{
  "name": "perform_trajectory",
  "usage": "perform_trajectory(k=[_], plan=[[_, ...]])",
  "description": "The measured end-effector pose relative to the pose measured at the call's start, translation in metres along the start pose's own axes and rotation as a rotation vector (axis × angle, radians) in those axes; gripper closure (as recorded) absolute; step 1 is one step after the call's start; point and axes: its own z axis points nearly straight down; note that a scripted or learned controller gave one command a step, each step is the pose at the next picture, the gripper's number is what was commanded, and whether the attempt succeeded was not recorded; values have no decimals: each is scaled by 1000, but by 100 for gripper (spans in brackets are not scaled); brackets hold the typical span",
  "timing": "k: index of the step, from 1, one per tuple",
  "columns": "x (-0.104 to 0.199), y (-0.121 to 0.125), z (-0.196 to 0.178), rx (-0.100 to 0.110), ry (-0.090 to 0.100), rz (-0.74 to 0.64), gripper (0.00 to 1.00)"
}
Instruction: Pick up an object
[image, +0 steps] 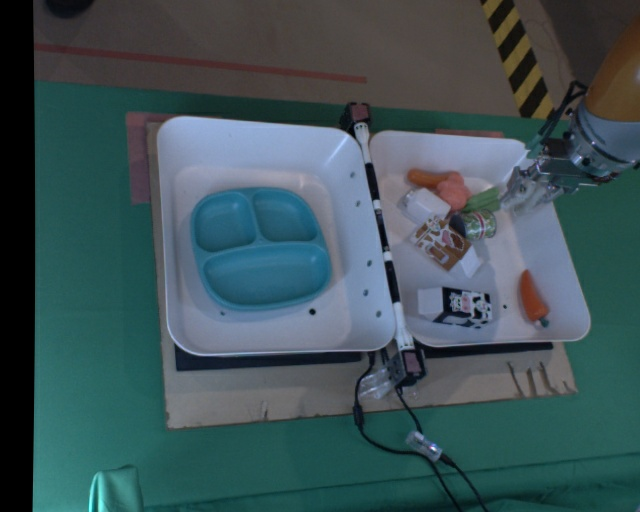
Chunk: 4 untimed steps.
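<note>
A green cloth covers the tabletop (90, 300), and beyond it at 12 o'clock lies a tan floor (300, 35) crossed by a faint red line (200, 62), with a yellow-and-black hazard stripe (518, 50) running in at 1 o'clock. On the cloth sits a sheet of brown cardboard (270, 405), and on that stand two shallow white bins side by side, joined along a middle bar with black and white marks (380, 230). The left bin (180, 150) holds a teal divided plate (260, 248) with three compartments, lying flat near its centre. The right bin (560, 270) holds the loose things: an orange piece of toy food (440, 182) toward 12 o'clock, a small white bottle (424, 205) just beside it, a green can (477, 224) near the middle, a printed carton (444, 243) touching the bottle's lower side, a black-and-white cow-pattern carton (458, 305) toward 6 o'clock, and a carrot (533, 297) toward 4 o'clock, well apart from the rest. The grey arm with its orange band (615, 85) comes in from 2 o'clock, and its claw (520, 188) hangs over the right bin's upper part, just beside the green can; whether the claw is wide or narrow I cannot tell. A black cable (400, 440) trails off the cardboard toward 6 o'clock.
</note>
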Motion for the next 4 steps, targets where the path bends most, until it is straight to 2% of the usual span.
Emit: perform_trajectory(k=[1, 2, 3, 4], plan=[[14, -43, -46, 0, 1, -1, 100], [19, -84, 1, 3, 2, 0, 100], [1, -12, -31, 0, 1, -2, 100], [25, -52, -24, 3, 2, -1, 100]])
